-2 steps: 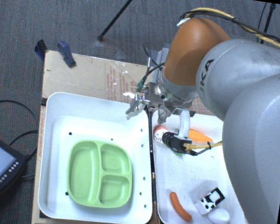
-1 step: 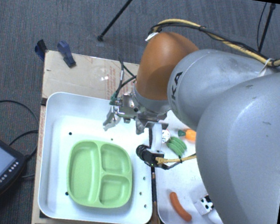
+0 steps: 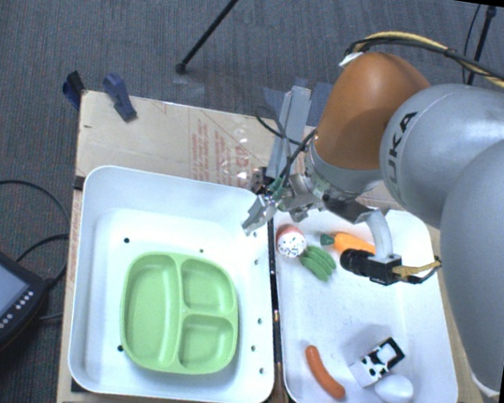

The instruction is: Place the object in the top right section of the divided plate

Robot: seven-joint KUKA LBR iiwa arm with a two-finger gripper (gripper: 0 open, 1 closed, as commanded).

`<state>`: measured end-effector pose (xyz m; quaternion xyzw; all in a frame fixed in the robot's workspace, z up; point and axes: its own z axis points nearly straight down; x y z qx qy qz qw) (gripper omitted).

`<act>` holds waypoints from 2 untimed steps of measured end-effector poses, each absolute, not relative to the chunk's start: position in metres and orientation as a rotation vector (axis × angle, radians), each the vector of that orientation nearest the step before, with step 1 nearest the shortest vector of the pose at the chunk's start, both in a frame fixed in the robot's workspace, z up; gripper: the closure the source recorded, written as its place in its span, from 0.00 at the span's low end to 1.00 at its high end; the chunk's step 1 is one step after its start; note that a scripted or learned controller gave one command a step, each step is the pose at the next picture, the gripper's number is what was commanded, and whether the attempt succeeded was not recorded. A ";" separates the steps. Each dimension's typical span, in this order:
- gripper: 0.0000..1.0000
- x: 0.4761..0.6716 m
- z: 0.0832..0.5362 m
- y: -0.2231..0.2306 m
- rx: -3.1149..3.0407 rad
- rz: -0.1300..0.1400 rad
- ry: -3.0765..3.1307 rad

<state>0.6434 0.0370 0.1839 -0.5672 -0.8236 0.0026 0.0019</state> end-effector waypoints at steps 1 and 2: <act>0.00 0.643 0.184 0.007 -1.251 0.004 -2.874; 0.00 0.637 0.198 0.092 -1.051 0.001 -2.955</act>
